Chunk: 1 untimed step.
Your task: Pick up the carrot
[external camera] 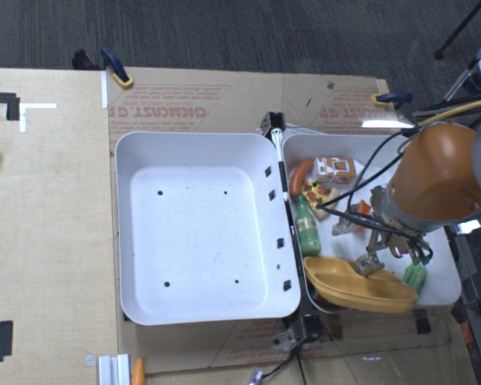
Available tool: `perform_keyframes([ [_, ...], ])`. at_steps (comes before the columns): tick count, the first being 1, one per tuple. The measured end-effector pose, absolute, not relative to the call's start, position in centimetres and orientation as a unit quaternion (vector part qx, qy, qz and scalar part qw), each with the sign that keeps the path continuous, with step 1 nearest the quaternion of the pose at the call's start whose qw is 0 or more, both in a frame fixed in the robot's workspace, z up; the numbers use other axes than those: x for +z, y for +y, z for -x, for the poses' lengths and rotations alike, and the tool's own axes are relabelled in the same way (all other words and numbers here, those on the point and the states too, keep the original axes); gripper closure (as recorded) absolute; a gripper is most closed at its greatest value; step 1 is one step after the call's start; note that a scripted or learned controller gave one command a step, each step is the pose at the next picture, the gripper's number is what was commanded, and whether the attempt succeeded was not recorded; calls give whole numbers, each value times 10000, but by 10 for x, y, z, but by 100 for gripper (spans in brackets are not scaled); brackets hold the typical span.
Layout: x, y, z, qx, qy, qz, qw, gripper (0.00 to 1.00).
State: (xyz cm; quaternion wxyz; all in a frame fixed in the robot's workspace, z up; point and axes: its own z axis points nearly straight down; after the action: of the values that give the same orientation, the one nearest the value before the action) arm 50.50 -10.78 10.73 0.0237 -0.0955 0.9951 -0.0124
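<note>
The carrot (pixel 298 177), a short orange piece, lies at the far left of the right bin (pixel 441 291), against the wall shared with the left bin. My gripper (pixel 371 261) hangs low over the front middle of the right bin, just above a yellow bowl (pixel 357 287). It is well to the right of the carrot and nearer the front, apart from it. The arm's orange band (pixel 437 171) covers the bin's right part.
Beside the carrot lie a white and orange carton (pixel 336 169), a red and yellow packet (pixel 316 192) and a green bottle (pixel 307 228). A small green item (pixel 414 277) sits at the front right. The left bin (pixel 128 215) stands to the left. Black cables cross the right bin.
</note>
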Motion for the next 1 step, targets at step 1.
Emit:
perform_keyframes([
  [1, 103, -118, -509, -135, 9927, -1185, 169, 0],
])
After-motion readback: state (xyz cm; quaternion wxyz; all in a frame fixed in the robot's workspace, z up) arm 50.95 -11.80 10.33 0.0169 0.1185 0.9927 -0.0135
